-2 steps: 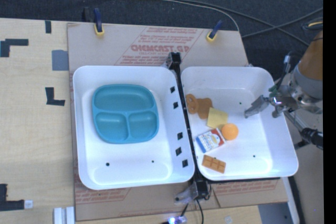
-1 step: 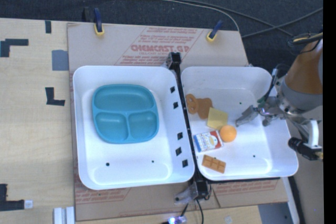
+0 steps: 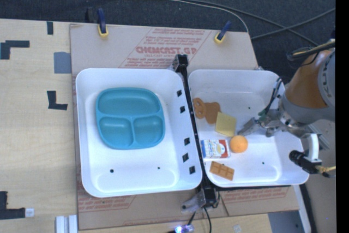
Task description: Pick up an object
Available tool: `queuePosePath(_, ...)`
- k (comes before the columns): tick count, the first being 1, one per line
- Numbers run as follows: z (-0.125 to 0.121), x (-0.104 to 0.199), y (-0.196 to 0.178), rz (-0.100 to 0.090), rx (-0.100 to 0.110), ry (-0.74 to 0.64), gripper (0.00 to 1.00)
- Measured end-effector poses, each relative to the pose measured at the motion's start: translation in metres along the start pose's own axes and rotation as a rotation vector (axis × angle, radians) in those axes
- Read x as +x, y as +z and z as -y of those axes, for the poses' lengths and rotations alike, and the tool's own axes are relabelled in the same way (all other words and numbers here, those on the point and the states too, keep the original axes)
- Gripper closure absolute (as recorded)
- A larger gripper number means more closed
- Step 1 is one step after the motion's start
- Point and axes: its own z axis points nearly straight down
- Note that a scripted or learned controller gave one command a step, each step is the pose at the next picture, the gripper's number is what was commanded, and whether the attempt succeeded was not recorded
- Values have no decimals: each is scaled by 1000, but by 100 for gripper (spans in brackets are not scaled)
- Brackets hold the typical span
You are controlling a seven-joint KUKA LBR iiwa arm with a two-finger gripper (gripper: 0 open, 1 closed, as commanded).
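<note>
Nearest the camera, a flat brown waffle-like bar lies in the right bin, its long axis slanted. Just above, a smooth round orange ball sits beside the gripper, whose fingers look narrow, holding nothing. Left bin bears a glossy teal divided plate.

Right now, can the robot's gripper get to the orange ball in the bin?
Probably yes. The gripper sits just beside the orange ball in the right bin, and nothing lies between them. The yellow block is close, though, and might get bumped.
</note>
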Motion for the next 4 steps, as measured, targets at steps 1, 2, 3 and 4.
queuePosePath(1,-1,-1,-14,4,-6,0,100)
queuePosePath(2,-2,-9,-59,-1,-2,1,100)
queuePosePath(3,-9,0,-111,-1,-4,-2,100)
queuePosePath(4,-10,1,-137,-2,-2,-1,100)
